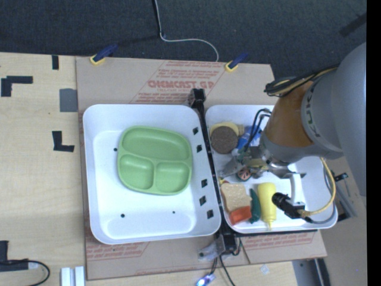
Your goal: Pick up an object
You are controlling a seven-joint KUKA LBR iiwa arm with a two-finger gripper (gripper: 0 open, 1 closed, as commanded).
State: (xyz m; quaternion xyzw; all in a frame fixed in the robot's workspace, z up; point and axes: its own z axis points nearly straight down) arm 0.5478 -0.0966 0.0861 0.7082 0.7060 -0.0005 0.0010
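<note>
Gripper [241,167] sits low in the right bin [326,222], its metal fingertips close over a small dark-and-red object that is too hidden to name; whether the fingers are apart or together cannot be told from this angle, and nothing is plainly seen between them. Taking the right bin as landmark, a slice of bread [234,195] lies just below the gripper near the bin's left wall, with an orange piece [240,214] touching its lower edge. Beside these stand a green item [255,205] and a yellow bottle [266,202]. A round brown disc [223,138] rests toward the bin's upper left. Left of that bin, the other white bin [101,219] holds a green divided plate [155,160].
</note>
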